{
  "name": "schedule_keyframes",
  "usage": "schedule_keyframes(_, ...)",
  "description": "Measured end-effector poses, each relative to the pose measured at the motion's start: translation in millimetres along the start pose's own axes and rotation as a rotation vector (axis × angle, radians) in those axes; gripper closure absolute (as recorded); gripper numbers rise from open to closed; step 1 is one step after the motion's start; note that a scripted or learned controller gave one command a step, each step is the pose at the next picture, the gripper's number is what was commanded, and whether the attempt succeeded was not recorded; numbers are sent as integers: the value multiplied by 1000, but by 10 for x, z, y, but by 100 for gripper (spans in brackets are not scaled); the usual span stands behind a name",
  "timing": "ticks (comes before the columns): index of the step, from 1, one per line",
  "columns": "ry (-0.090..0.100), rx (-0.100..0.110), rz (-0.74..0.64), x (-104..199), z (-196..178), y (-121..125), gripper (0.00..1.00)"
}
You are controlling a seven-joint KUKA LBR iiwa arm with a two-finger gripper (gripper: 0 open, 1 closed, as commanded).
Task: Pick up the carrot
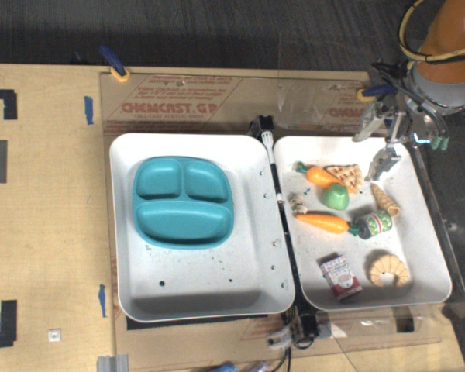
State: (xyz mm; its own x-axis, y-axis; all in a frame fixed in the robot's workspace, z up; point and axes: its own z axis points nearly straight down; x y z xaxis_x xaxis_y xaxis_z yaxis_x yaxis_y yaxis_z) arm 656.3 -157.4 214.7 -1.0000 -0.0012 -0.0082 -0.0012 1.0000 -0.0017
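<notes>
While the gripper (380,144) hangs at the upper right of the frame, fingers spread with nothing between them, one carrot (324,223) lies mid-bin below.

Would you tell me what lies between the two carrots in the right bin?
In the camera view, only the green apple sits roughly between the upper carrot and the lower carrot.
</notes>
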Motion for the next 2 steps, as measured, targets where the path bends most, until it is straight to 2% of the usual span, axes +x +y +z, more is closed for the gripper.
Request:
schedule_keyframes(1, -6, 0, 151, 153, 1156, 453, 0)
schedule_keyframes(2, -3, -1, 70, 487, 1246, 611, 0)
